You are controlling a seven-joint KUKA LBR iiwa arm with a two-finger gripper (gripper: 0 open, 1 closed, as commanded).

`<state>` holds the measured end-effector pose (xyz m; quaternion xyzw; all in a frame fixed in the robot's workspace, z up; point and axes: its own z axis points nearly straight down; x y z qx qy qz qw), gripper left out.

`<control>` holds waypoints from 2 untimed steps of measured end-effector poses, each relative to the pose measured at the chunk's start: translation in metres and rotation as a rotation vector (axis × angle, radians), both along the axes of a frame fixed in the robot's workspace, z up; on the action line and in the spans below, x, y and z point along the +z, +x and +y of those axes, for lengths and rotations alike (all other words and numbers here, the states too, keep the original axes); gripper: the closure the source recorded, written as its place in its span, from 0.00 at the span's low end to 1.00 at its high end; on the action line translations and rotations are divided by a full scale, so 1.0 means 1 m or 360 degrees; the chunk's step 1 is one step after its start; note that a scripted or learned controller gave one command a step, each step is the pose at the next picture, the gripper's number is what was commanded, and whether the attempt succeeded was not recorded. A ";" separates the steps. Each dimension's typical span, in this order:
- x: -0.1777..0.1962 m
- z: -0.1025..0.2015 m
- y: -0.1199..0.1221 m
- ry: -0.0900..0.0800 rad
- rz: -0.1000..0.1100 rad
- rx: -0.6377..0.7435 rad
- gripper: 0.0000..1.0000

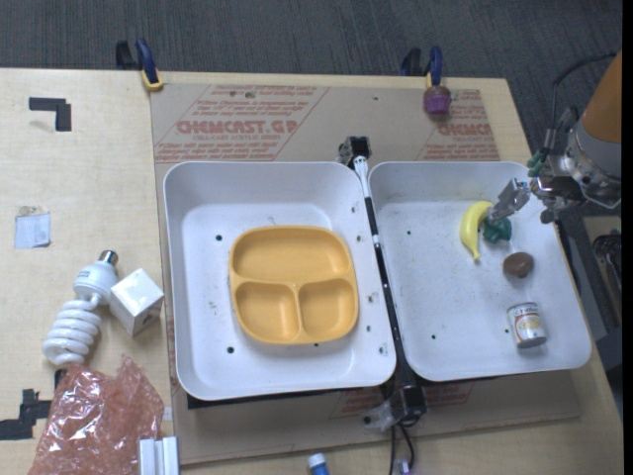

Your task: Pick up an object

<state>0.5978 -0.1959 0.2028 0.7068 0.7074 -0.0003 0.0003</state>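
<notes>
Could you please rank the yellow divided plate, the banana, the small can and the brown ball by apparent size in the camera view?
1. Yellow divided plate
2. Banana
3. Small can
4. Brown ball, only slightly smaller than the can.

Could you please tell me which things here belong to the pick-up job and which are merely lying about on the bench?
Belonging to the job:
gripper, over the right bin
banana
small teal object
brown ball
small can
yellow divided plate, in the left bin

Lying about:
spiral light bulb
white cube
pink plastic bag
purple object
</notes>
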 end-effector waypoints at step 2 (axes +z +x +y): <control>-0.100 0.089 -0.013 -0.0001 -0.0002 -0.0005 1.00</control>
